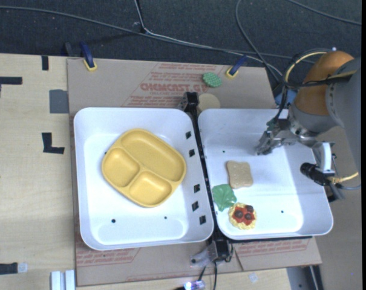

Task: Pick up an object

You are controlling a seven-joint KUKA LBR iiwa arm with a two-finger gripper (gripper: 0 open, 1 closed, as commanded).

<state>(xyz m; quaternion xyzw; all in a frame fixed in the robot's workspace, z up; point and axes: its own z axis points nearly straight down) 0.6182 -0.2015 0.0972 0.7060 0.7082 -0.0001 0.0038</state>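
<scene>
In the camera view, two shallow white bins sit side by side on a cardboard sheet so that the arm can reach across both. The left bin (86, 180) holds a yellow divided plate (144, 167), lying flat near its middle.

The right bin (316, 219) holds the likely targets: a tan slice of toy bread (239, 174) near the centre, a green leafy toy piece (223, 195) just below and left of it, and a round yellow toy with red topping (242, 216) near the front wall. The three lie close together but flat, each with some open bin floor around it, which should leave room for a pick from above.

The gripper (268, 142) hovers over the upper part of the right bin, up and to the right of the bread and apart from it. Nothing sits between its fingers; whether they are spread or closed I cannot tell from this angle.

A green dotted disc (212, 78) lies outside the bins on the cardboard, beyond easy use.
</scene>
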